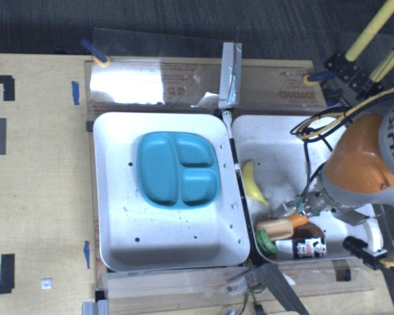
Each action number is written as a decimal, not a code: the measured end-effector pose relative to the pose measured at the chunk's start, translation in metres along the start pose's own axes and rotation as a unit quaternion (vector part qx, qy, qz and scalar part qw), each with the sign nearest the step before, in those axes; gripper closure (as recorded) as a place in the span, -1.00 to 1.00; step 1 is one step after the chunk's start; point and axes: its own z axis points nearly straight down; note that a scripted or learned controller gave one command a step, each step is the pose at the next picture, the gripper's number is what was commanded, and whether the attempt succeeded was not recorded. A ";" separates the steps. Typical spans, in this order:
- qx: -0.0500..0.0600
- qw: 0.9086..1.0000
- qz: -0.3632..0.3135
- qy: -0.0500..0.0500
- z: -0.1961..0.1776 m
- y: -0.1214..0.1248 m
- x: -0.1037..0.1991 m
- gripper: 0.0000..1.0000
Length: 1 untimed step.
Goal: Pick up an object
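Nearest the lens, along the bottom edge, lies the clear plastic front lip of the desk (39,176), pale wood with black corner marks and strips of blue tape. Holds two shallow white bins side by side. Left bin (118,241) carries a blue divided plate (178,169), three compartments, flat on the floor and a little toward the far wall, well apart from everything else. Right bin (276,143) holds the loose objects, gathered toward its near half: a yellow banana (253,184) close beside the dividing wall, curving toward the near side; nearer, a tan cylinder-shaped item (276,228) lying on its side; just beside that, at the near-left corner, a small green object (267,243); touching or almost touching both, a dark bottle with a white label (303,247) lying flat along the near wall. Reaches in from the right, grey arm with its orange band (358,159) and black cables looped over it, wrist low over the right bin. End effector (301,210) sits just above the tan item and the bottle, a small orange piece showing next to it; cannot tell whether spread, pressed together or pinching anything, since the wrist hides the tips. Behind the bins stands a brown cardboard panel (269,84) under clear plastic sheeting.
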 end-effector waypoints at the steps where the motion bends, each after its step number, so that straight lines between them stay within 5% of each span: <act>1: -0.001 1.000 0.000 0.000 -0.010 0.001 0.000 1.00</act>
